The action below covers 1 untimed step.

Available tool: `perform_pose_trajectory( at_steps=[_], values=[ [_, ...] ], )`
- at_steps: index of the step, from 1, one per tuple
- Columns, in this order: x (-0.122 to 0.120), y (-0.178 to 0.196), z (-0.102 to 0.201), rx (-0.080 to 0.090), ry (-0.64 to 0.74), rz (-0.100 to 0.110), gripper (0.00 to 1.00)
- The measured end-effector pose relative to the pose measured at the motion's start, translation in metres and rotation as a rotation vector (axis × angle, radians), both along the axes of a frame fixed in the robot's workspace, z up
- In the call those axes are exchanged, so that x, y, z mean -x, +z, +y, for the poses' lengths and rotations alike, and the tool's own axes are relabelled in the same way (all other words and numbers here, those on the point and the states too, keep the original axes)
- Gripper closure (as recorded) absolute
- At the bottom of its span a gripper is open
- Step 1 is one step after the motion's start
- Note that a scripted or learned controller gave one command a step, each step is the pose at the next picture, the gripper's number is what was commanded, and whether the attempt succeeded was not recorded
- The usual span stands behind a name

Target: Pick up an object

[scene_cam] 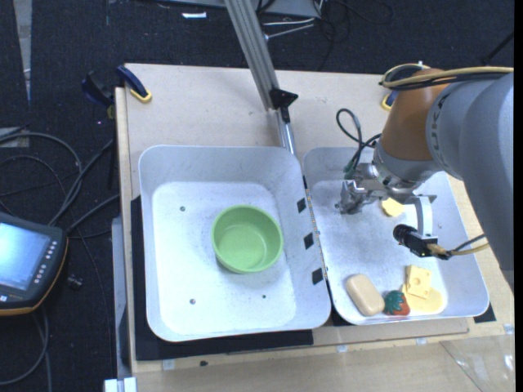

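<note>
My gripper [352,200] hangs low over the upper left part of the right bin [462,261], pointing down at bare floor. Just right of it lies a small yellow piece [393,208], partly hidden by the wrist. Along the bin's front edge sit a tan oval bun [365,294], a red and green strawberry [396,303] and a yellow cheese wedge [424,289], all well away from the gripper. A green bowl [248,239] stands upright in the middle of the left bin [163,219].
A slanted metal pole [254,47] comes down to the bins' shared back corner. A black cable [351,129] loops off the wrist. A clamp [131,82] sits at the bench's back left corner, and a pendant screen [23,264] lies off the bench at left.
</note>
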<state>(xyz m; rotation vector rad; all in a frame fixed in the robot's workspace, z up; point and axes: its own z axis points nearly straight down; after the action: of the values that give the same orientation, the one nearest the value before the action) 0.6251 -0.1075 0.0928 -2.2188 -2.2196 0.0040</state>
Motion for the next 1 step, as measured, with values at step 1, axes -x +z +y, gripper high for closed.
perform_pose_trajectory(
  at_steps=[1],
  values=[
    [-0.0013,0.0129,-0.0006,0.001,-0.001,-0.005,1.00]
  ],
)
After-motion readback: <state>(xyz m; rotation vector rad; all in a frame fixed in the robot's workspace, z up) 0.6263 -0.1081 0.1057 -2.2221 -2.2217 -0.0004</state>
